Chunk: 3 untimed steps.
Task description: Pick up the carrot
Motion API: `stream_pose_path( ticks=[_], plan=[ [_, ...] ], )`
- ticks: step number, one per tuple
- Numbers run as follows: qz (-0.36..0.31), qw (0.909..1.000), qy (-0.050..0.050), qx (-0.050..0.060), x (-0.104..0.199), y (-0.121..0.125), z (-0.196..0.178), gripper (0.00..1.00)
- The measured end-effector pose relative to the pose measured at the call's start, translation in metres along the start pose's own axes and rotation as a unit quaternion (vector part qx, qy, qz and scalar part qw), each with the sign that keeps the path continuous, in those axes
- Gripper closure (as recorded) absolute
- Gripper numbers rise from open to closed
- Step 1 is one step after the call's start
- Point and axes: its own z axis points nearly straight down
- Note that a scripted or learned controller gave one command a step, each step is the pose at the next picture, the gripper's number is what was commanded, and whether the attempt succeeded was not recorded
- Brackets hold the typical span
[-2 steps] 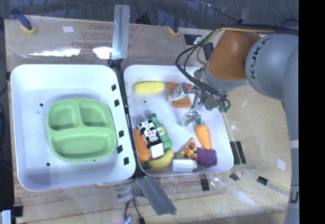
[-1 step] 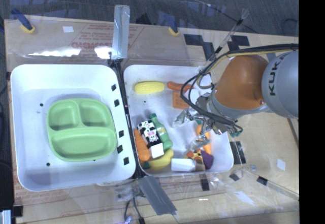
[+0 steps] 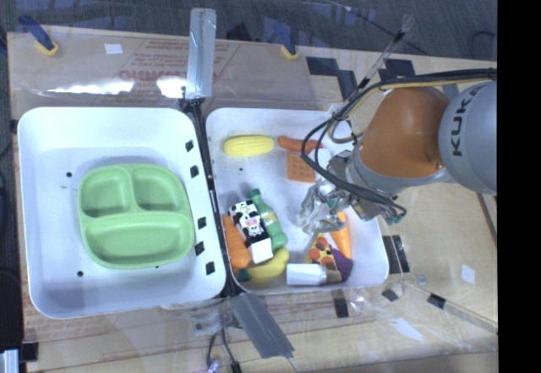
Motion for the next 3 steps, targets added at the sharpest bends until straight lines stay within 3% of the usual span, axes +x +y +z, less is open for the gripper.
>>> stream_pose_path(
  ticks=[1,2,3],
  plan=[
    [0.000,1.0000,0.000,0.000,0.000,0.000,0.000,0.00],
    [-0.004,1.0000,-0.002,0.001,-0.003,0.001,-0.010,1.00],
    [-0.004,1.0000,-0.002,0.001,-0.003,0.001,-0.010,0.00]
  ],
)
